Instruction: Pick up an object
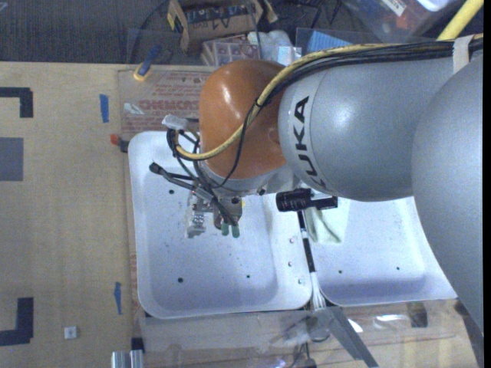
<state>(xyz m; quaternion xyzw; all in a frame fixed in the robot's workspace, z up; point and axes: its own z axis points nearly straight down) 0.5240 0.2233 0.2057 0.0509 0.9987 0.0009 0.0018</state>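
The arm enters from the right of the frame and fills the upper centre, its orange band hanging over the left bin. Below the band the gripper sits low in that bin, just left of centre, pointed down at the floor. That posture suits a top-down grab, which is probably why the wrist is held so upright.

Whether the pincer is spread or pressed together cannot be told; the tips blur into a small cluster of grey and green. Some of that cluster could be an object in the bin rather than hardware, but the picture does not settle it, so nothing can be called held.

The one thing that reads clearly as an object is a pale cloth-like item in the right bin, near its upper left corner, just beside the divider between the bins and partly under the arm. It lies well apart from the gripper.

Judging by the layout, the pick is unfinished.
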